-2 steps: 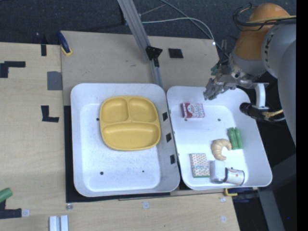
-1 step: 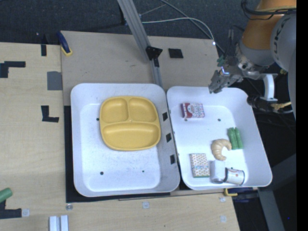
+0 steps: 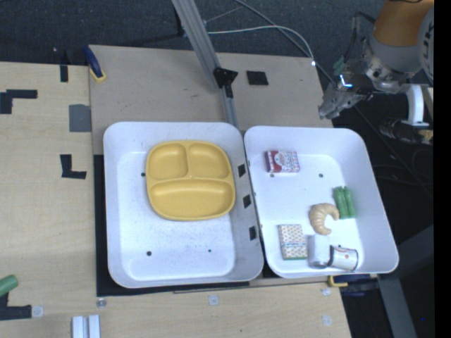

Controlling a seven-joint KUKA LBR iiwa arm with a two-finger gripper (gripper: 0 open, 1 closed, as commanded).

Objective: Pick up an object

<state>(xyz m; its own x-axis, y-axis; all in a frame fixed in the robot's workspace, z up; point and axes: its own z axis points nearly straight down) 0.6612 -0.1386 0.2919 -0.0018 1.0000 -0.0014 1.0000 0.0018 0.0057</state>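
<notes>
Objects for picking lie in the right bin (image 3: pixel 366 153): a red-and-white packet (image 3: pixel 282 162) toward the far side, a croissant (image 3: pixel 323 218) with a green piece (image 3: pixel 344 202) just beside it on the right, a patterned packet (image 3: pixel 291 241) and a tipped white cup (image 3: pixel 333 257) at the near edge. The left bin (image 3: pixel 116 189) carries a yellow divided plate (image 3: pixel 190 179). The hand (image 3: pixel 334 105) hangs above the desk (image 3: pixel 155 83) just beyond the right bin's far rim, well apart from every item; whether it is released or clenched I cannot tell. The near things crowd each other, so a descent there could nudge a neighbour or catch two at once; the flat packets may slip.
</notes>
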